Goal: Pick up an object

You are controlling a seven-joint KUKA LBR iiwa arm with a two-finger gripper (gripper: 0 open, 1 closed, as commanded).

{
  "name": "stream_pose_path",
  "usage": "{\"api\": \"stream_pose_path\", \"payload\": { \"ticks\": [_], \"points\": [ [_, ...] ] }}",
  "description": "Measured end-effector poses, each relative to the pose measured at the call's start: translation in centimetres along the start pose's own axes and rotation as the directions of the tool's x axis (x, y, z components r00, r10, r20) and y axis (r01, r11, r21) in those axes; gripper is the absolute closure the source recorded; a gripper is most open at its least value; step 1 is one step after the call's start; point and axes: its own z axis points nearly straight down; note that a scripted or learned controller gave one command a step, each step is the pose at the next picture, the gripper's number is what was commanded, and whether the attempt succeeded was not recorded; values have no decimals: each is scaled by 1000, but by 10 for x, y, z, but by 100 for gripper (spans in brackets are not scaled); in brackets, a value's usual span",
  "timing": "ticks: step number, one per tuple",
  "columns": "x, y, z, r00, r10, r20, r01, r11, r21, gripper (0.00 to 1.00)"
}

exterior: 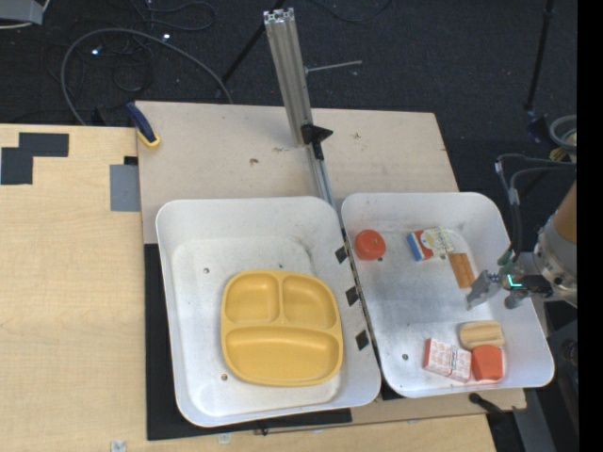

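Dark floor with loose cables fills the top of the frame; below it a pale wooden bench carries two shallow white bins side by side. Left bin, lower centre: holds a yellow divided tray. Right bin, lower right: holds the loose items. Arm: enters at the right edge, mid-height. Gripper: positioned over the right rim area of the right bin; nothing is visible between its fingers, and whether they are spread or closed cannot be determined at this resolution.

Items in the right bin, largest first: a white and blue packet at upper centre; a red and white carton at the bottom; an orange block touching the carton's right side; a tan bread roll just above the block; a red round piece at upper left; a brown stick below the packet.

Governing relation: the brown stick lies just up-left of the gripper, long axis running top to bottom in the frame with a slight tilt. The bread roll lies just below the gripper, long axis left to right. Judged nearest candidates: these two
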Motion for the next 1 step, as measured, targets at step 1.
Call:
{"api": "stream_pose_path", "payload": {
  "ticks": [1],
  "points": [
    [0,1,-1,1000,0,1,0,1000,-2,0]
  ]
}}
